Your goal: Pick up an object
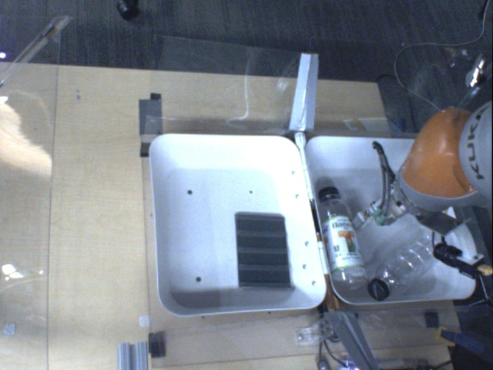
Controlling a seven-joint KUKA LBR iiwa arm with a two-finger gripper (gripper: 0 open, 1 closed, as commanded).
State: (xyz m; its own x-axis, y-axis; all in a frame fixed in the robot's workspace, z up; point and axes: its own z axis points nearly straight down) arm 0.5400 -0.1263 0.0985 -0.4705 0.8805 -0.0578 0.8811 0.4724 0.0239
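In the right bin point(347, 154) a clear bottle point(341, 241) with a black cap and an orange-and-green label lies along the left wall. A second clear bottle point(404, 267), its black cap towards the front, lies near the front edge. The grey arm with its orange band point(435, 160) comes in from the right. Its gripper point(380, 213) hangs low over the middle of the right bin, just right of the labelled bottle and behind the second one. Nothing is seen held in it.
A black ribbed block point(262, 249) lies flat in the left bin point(177, 206), towards its front right. A metal divider post point(303, 99) rises between the bins at the back. Cables and clear plastic sit behind the right bin.
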